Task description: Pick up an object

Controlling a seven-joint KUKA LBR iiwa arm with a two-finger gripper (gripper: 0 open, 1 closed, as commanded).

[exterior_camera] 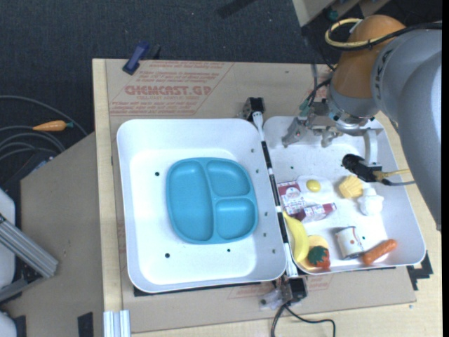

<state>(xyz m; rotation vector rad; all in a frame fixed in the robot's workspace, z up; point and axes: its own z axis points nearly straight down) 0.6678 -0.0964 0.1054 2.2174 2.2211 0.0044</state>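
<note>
My gripper [307, 136] hangs over the far end of the right bin [407, 220], open, with nothing between its fingers. Nearer the camera in that bin lie a red and white packet [290, 195], a small yellow piece [313, 185], a yellow lump [349, 186] and a white lump [371, 203]. A banana [297, 234], a red and green fruit [320, 257], a silver can [347, 241] and a carrot [379, 251] lie along the near edge. All of these sit apart from the gripper.
The left bin [133, 188] holds a blue divided plate [210, 199]. A blue object [136, 59] rests at the bench's far left corner. An orange thing [49, 126] lies off the bench at the left, beside some cables.
</note>
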